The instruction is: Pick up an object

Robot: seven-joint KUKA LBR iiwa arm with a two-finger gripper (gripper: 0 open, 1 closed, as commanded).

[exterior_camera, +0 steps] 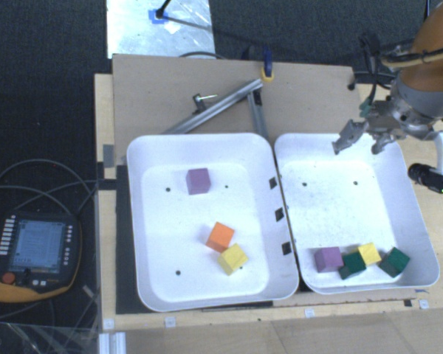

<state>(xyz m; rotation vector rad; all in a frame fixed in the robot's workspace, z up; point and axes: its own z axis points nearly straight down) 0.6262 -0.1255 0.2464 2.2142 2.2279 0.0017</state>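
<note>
The hand hangs above the far edge of the right bin, its 2 fingers spread wide with nothing between them. The grey arm with its orange band reaches in from the right.

The likely targets in this bin sit well apart from the hand, bunched along the near wall: a purple cube, a dark green cube touching it, a small yellow cube just behind, and a second green cube at the right end. The left bin carries 3 looser pieces: a purple cube alone near the far side, and an orange cube touching a yellow cube.

The step in hand looks like the approach, with no object yet chosen. To do it well, I would favour a piece with free sides. The lone purple cube in the left bin gives the cleanest entry for both fingers. In the right bin the second green cube seems the best bet, since its right flank is open. The tight cluster risks a finger landing on a neighbour, and the near wall leaves little room, so the fingers should line up along the row's free direction, descend straight, and close only once they straddle the cube.
</note>
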